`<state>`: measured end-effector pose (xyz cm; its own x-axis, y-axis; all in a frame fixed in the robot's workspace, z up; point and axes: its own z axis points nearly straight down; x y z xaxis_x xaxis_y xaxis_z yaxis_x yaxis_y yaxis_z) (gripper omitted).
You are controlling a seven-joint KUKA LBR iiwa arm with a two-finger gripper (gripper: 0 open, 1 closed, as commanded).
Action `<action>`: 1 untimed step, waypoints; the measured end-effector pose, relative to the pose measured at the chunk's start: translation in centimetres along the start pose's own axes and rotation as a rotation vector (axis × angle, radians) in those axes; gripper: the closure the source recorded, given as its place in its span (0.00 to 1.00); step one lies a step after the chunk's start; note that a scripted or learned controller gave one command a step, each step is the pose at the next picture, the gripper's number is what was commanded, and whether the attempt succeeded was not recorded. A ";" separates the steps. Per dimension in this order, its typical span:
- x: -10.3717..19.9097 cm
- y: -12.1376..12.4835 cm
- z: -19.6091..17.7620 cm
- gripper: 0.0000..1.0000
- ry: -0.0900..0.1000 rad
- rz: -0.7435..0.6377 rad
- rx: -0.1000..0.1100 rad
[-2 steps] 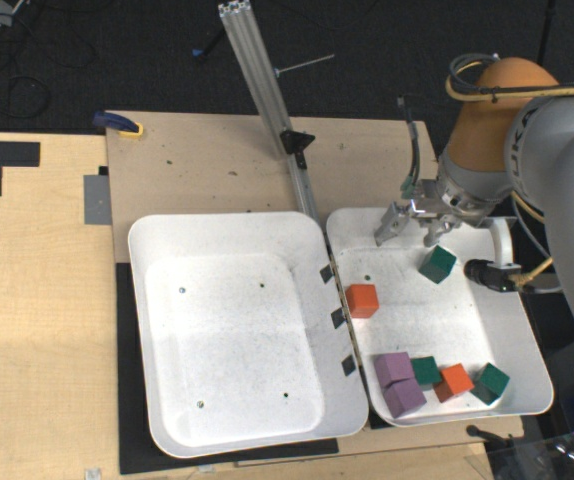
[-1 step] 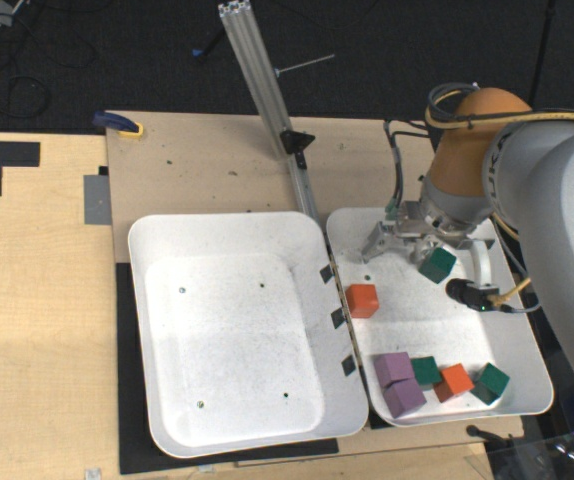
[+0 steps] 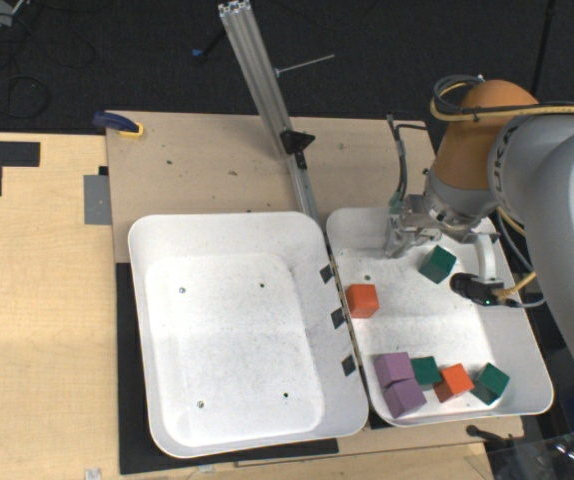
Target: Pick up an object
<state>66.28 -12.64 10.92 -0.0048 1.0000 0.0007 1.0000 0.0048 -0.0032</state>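
Gripper (image 3: 404, 236) low over right bin (image 3: 527, 393), grip state impossible to tell; green cube (image 3: 437, 264) just beside, orange cube (image 3: 363, 301) near, purple blocks (image 3: 399, 382) well apart.

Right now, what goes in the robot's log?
gripper: over right bin | nearest: green block | nothing seen held

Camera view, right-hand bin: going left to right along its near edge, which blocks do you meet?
Purple blocks, a stacked pair, → small green block → orange block → green block. Farther back in this bin, a lone orange block and another green block lie apart from this row.
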 end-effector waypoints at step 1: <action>0.3 -0.2 -4.3 1.00 -0.001 0.001 -0.005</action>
<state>66.06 -12.37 15.25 -0.0036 1.0000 -0.0001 1.0000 0.0036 0.0017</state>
